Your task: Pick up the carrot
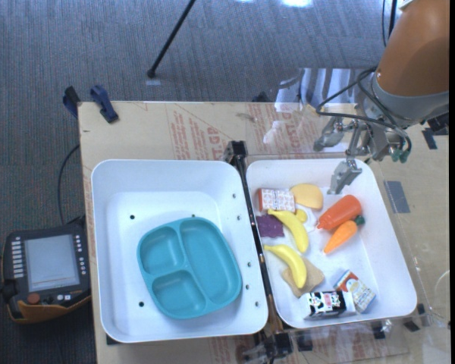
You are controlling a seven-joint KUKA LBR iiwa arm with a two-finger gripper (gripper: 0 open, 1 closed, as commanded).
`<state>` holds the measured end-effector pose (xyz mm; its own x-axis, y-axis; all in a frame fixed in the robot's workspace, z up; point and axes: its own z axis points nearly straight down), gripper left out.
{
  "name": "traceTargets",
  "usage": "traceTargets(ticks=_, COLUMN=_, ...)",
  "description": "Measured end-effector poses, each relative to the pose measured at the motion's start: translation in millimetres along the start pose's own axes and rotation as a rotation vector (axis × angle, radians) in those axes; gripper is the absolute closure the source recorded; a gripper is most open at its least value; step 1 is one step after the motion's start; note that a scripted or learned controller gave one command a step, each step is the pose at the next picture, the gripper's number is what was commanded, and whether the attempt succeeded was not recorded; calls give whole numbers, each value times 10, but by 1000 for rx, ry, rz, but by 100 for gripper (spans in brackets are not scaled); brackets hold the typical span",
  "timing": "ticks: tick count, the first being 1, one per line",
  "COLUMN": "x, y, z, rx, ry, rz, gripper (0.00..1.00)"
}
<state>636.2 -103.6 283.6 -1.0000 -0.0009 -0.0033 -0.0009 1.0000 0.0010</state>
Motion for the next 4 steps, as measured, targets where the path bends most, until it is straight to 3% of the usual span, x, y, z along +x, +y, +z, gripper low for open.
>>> traceTargets(ticks=1, x=-34, y=115, z=1749, rx=-5, ry=17, rz=-69, gripper=0)
traceTargets(ticks=2, x=578, y=-643, z=1962, rx=-1, ry=3, rz=-429, gripper=0)
traceTargets(ticks=3, x=547, y=-606, z=1844, rx=-4, ry=-4, rz=-433, gripper=100)
traceTargets(ticks=4, x=526, y=-588, z=1738, rx=-5, ry=-10, rz=-435, gripper=100)
